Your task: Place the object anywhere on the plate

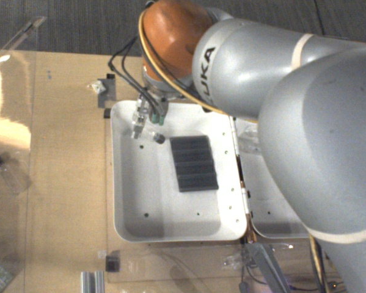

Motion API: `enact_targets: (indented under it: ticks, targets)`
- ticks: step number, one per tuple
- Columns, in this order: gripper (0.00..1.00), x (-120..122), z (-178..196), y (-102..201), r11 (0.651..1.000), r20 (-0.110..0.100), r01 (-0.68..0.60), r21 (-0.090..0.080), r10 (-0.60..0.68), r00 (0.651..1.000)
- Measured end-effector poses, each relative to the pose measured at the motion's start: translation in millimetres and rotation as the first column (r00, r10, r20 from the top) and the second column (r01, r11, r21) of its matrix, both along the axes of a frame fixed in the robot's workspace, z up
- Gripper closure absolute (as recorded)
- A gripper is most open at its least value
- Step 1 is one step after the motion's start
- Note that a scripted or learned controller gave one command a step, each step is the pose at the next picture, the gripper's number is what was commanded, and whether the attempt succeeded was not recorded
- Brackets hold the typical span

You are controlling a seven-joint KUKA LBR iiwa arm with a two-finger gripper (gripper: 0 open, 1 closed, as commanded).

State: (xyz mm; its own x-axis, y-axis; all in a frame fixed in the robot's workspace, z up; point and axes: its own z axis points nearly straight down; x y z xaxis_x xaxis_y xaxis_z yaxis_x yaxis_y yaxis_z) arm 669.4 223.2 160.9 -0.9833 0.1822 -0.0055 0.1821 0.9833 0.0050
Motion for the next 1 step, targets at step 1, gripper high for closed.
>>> enact_targets:
  ticks: [1]
  targets:
    - [1.00,-5.2,-51.1,12.6,0.992,-0.002,0.129,0.001,-0.129,0.992]
